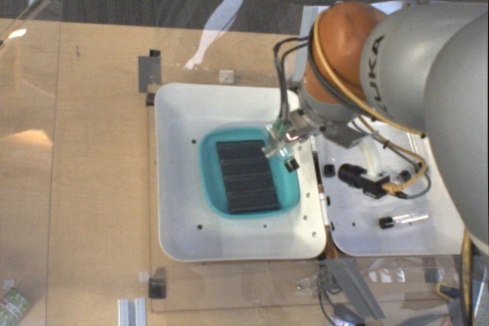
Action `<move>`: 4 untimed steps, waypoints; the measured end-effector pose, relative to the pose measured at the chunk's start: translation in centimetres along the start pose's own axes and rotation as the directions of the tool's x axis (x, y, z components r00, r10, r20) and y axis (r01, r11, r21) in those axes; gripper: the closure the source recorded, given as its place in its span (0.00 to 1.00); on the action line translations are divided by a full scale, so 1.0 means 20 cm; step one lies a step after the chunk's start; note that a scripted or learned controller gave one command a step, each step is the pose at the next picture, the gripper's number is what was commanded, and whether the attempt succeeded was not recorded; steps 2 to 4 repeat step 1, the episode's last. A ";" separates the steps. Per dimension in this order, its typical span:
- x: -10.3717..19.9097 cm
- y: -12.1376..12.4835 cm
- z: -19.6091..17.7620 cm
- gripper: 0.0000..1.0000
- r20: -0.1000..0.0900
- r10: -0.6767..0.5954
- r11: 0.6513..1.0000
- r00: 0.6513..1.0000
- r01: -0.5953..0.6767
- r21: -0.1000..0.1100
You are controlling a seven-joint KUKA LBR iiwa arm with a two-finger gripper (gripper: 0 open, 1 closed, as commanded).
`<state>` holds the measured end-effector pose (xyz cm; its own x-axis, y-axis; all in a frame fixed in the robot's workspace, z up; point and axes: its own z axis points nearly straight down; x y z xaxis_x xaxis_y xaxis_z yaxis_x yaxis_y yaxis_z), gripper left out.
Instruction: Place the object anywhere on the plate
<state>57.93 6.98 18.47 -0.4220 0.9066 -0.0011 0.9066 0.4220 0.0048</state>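
A dark ridged rectangular block lies flat on the teal plate in the left bin, filling most of the plate's floor. The gripper hangs over the plate's upper right corner, just beside the block's corner; I cannot tell whether it is parted or closed, nor whether it grips anything. If the block is the object, placing looks done; a clean finish needs a straight lift that avoids dragging it. Markers lie in the right bin.
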 end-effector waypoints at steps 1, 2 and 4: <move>0.00 0.00 0.00 0.00 0.000 0.000 1.000 1.000 0.000 0.000; 0.00 0.00 0.00 0.00 0.000 0.000 1.000 1.000 0.000 0.000; 0.00 0.00 0.00 0.00 0.000 0.000 1.000 1.000 0.000 0.000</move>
